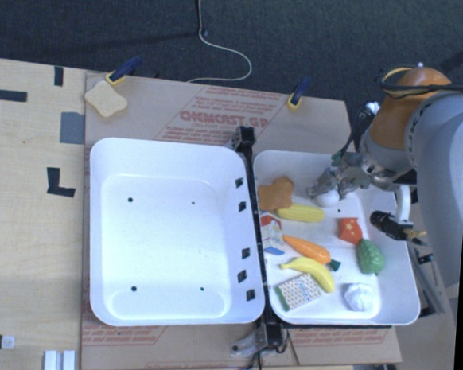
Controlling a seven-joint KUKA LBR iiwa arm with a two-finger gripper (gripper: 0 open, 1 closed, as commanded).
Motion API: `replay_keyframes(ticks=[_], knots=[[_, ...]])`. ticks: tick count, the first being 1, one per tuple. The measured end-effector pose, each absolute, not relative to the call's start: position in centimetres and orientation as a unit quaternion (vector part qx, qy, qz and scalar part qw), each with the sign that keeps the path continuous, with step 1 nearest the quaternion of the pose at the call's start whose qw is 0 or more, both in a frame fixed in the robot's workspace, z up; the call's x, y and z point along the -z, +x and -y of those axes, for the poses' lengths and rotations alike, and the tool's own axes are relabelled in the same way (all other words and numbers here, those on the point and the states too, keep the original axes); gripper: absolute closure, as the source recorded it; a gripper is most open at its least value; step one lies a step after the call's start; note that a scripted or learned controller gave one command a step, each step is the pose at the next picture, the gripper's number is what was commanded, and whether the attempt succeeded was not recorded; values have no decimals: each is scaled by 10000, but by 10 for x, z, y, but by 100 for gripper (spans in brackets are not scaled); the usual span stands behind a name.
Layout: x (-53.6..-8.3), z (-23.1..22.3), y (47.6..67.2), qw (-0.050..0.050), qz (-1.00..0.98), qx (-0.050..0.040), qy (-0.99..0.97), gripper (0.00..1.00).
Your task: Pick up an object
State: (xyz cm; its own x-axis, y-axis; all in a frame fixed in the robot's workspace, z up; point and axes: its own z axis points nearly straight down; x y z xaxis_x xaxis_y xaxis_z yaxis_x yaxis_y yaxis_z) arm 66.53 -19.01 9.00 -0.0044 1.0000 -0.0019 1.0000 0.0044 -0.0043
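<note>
- White right bin (401,309) holds all the pieces; I judge the reach step is in hand, nothing lifted.
- Grey arm's jaws (331,188) hang low at the bin's far edge; spread or pressed together, I cannot tell.
- A small white thing (326,198) sits under them; next, I would descend and close.
</note>
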Motion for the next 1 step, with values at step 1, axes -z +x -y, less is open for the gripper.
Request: replay_keyframes(ticks=[1], knots=[[-87,170,609,-45,7067,13,-7075,100]])
